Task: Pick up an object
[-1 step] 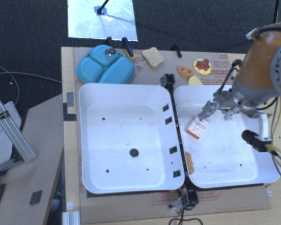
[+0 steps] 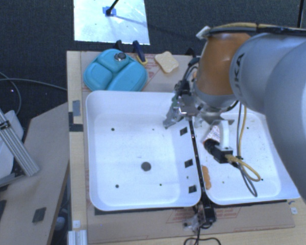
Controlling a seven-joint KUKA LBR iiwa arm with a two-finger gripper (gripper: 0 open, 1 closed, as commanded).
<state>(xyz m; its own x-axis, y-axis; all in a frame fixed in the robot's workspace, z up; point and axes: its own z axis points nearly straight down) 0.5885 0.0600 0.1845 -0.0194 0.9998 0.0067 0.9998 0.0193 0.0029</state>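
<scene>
Entry, camera view from above.

Tabletop: pale wood, carrying two shallow white bins side by side, their long rims touching down the middle.

My arm: grey with an orange band, reached in from the right of the view. It covered the far right corner of the right bin.

Left bin: white floor, a few small dark specks.

Reflective sheet: lay on the dark floor covering beyond the tabletop, well apart from the bins.

Blue lidded container: sat on the tabletop just behind the far rim of the left bin.

My gripper: hung over the right side of the left bin, close to the shared rims and toward the far end. I could not tell whether it was wide or narrow, as the wrist hid too much of it.

Tan sponge-like block: on the tabletop behind the bins, right of the blue container.

White and red item: in the right bin, near the shared rim, partly under my wrist. Too blurred to identify.

Orange-brown piece: in the right bin, just beside the shared rim, toward the near end.

Dark round disc: flat on the floor of the left bin, near its middle and toward the near side. It was apart from my gripper.
</scene>
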